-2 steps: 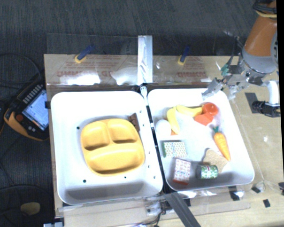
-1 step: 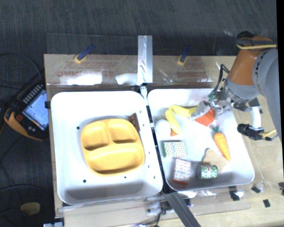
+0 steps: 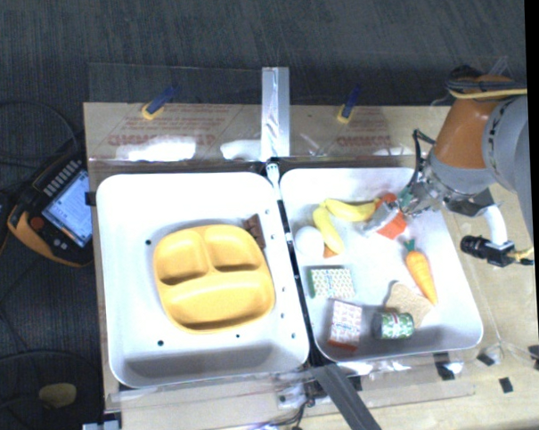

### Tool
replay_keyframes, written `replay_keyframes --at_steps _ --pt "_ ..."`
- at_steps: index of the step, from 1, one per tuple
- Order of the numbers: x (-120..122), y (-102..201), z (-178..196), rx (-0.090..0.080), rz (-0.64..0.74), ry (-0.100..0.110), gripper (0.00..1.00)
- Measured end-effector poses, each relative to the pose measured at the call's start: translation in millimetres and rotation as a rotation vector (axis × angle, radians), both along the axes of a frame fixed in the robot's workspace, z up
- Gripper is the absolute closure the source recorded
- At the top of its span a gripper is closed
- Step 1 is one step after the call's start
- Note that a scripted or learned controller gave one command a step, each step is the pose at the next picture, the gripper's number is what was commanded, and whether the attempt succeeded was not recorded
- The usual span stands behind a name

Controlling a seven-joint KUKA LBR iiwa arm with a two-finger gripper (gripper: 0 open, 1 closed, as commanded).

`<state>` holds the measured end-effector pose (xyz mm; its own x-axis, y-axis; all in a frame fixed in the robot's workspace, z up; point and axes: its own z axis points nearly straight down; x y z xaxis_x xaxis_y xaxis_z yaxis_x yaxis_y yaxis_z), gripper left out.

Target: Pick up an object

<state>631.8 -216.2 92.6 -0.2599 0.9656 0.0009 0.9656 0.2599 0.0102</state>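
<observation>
Bench [image 3: 105, 119]: carries 2 shallow white bins side by side, with a clear sheet clipped along the far edge.
Left bin [image 3: 133, 349]: holds a yellow divided tray [image 3: 213, 276] near its middle; a small dark brown piece [image 3: 255, 229] lies at the tray's far right corner.
Right bin [image 3: 462, 330]: holds all the loose items.
Arm [image 3: 480, 142]: grey with an orange band, reaching in over the far right corner of the right bin.
Pincer [image 3: 410, 199]: low at the far right of the right bin, just above a red-orange piece [image 3: 392, 224]; whether it is released or clenched I cannot tell.
Bananas [image 3: 341, 217]: 2, yellow, at the far middle of the right bin, 1 tip reaching toward the pincer.
Carrot [image 3: 420, 273]: orange with a green top, near the right wall, below the red-orange piece.
White egg [image 3: 308, 244]: against the left wall, beside the bananas.
Green patterned box [image 3: 330, 280]: just below the egg.
Red and white box [image 3: 346, 323]: near the front wall.
Green can [image 3: 395, 324]: on its side, right of that box.
Bread slice [image 3: 409, 302]: brown, touching the can.
</observation>
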Motion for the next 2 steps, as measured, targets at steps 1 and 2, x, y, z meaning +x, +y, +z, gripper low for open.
replay_keyframes --at_steps 1,2 --pt "39.2 4.9 -0.6 0.015 -0.179 0.028 0.0" --pt "40.9 2.8 8.8 0.004 -0.178 0.014 1.0"
